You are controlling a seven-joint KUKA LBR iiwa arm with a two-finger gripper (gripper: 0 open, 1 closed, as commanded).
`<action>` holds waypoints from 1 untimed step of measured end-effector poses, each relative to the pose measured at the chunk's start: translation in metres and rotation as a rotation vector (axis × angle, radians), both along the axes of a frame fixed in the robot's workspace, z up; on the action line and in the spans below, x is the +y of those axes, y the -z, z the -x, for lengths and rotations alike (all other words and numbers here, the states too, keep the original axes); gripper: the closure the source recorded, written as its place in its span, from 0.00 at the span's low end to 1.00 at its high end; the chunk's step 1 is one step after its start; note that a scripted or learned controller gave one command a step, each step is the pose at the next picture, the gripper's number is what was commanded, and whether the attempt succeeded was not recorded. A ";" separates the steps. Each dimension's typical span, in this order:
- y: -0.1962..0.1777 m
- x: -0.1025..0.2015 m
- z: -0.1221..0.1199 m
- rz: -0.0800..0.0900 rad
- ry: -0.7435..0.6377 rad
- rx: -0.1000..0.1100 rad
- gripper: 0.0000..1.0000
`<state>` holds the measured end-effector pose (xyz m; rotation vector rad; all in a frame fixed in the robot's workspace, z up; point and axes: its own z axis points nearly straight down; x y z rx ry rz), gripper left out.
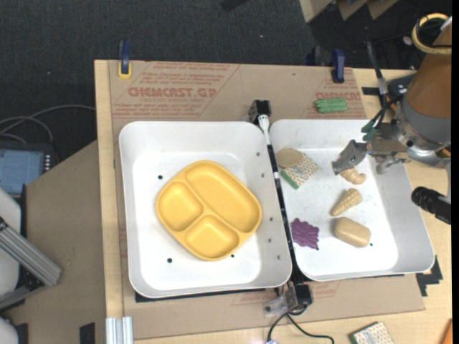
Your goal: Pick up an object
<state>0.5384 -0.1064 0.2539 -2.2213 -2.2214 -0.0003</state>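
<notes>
Two white bins sit side by side. The left bin (136, 192) holds one yellow divided tray (208, 210). The right bin (401, 249) holds five things: a patterned packet (296, 167), a cone (346, 201), a tan block (351, 231), a purple piece (305, 233) and a small tan object (352, 175), gripped between the fingers of the gripper (351, 165), which reaches in from the right.

Arm (430, 102) enters from the view's right, orange band above grey wrist. Tool (369, 158) is lowered, pointing left and down; finger state indeterminate.
</notes>
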 end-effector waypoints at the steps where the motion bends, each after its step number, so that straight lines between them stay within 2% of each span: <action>1: 0.085 -0.057 0.064 0.000 0.009 0.013 0.00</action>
